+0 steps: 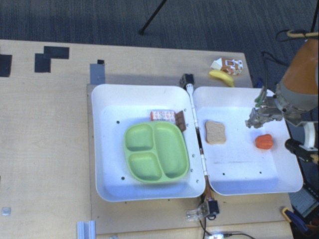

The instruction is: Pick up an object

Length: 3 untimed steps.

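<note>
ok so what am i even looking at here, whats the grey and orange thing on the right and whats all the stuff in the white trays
That is a robot arm reaching in from the right, filmed by one camera looking down at a slant. Its gripper hangs over the right bin, holding nothing that shows. That bin has a slice of bread and a small orange object. The left bin holds a green divided plate with a small packet behind it. A banana lies outside the bins.

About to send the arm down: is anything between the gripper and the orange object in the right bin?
Nothing visible. The gripper sits just up-left of the orange object, with bare bin floor between them. The bread slice lies well off to the left.
</note>
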Tool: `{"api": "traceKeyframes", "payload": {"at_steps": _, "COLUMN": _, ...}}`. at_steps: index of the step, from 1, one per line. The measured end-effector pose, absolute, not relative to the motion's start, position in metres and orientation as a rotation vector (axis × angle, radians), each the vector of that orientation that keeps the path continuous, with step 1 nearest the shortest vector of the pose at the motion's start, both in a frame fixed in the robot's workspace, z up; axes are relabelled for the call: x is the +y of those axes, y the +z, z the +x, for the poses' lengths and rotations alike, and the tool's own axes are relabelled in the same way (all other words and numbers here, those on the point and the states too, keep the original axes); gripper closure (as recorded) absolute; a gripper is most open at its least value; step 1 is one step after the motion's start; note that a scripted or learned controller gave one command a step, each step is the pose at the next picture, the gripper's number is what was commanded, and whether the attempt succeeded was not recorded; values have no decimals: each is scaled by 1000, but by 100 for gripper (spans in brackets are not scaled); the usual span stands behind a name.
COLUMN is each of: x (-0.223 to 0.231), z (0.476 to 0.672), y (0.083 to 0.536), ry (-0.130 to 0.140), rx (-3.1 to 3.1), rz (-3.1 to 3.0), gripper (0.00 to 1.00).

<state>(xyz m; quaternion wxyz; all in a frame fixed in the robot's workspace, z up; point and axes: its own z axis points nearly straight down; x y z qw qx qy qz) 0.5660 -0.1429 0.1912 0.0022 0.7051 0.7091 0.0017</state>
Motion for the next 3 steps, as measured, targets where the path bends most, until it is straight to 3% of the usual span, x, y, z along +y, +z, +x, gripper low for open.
{"api": "traceKeyframes", "payload": {"at_steps": 1, "x": -191, "z": 642, "y": 206, "ry": 3, "rx": 2225, "rz": 2211, "gripper": 100}}
{"api": "traceKeyframes", "payload": {"at_steps": 2, "x": -190, "z": 642, "y": 206, "ry": 3, "rx": 2226, "rz": 2212, "gripper": 0}}
{"api": "traceKeyframes", "payload": {"at_steps": 3, "x": -206, "z": 570, "y": 206, "ry": 1, "rx": 2224, "rz": 2216, "gripper": 0}}
